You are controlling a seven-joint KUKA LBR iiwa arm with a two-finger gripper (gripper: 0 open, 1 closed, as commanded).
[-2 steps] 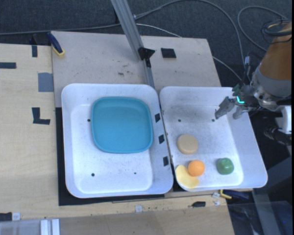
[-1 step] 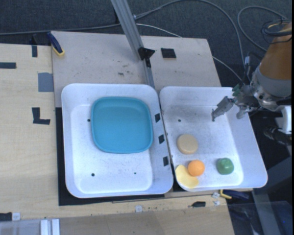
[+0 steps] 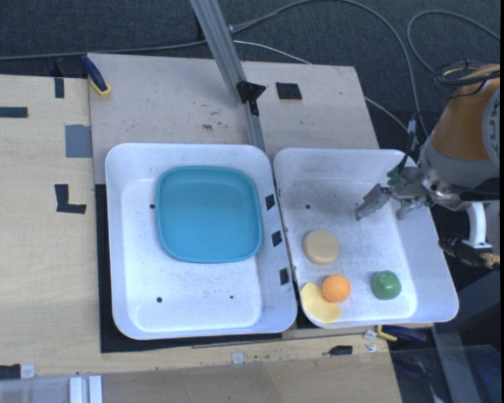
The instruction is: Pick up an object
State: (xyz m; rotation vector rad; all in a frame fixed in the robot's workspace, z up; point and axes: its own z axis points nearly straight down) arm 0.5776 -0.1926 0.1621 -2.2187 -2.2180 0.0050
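Note:
The right bin [image 3: 319, 170] holds a beige round disc [image 3: 321, 247], an orange ball [image 3: 336, 289], a yellow piece [image 3: 317, 307] tucked under the ball, and a green round object [image 3: 386, 285]. My gripper [image 3: 385, 206] hangs over the bin's right half, above and to the right of the disc. It is open, its two fingers spread apart with nothing between them. It touches none of the objects.
In the left bin [image 3: 126, 250] lies a blue square plate [image 3: 208, 212]. A slanted metal pole [image 3: 227, 49] runs down to the seam between the bins. Cables [image 3: 386, 32] trail behind the right bin.

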